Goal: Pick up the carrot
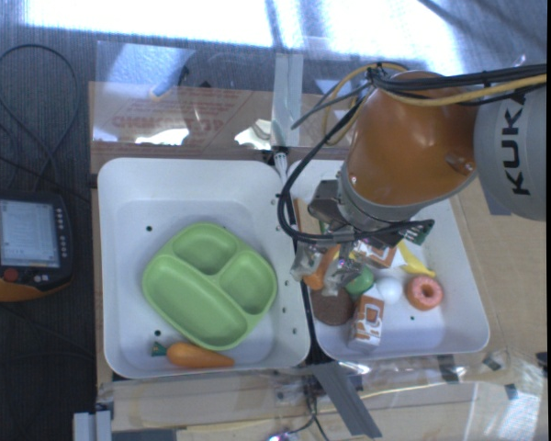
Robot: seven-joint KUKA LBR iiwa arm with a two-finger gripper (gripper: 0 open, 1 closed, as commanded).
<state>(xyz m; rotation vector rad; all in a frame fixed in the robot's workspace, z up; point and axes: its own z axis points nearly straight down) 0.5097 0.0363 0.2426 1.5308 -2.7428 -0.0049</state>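
Carrot (199,357) beside plate (211,286) (left bin (119,209)).

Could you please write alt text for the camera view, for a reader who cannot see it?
An orange carrot lies in the left bin beside a green divided plate, near the bin's front edge. The grey and orange arm reaches over the right bin, its gripper above a clutter of small items including a pink doughnut.

Black letters "KU" on the grey arm (514,154) at right, cut off by the frame edge, faint reddish print on the clear sheet (179,118) behind the bins, unreadable, pendant screen (23,232) too blurred to read
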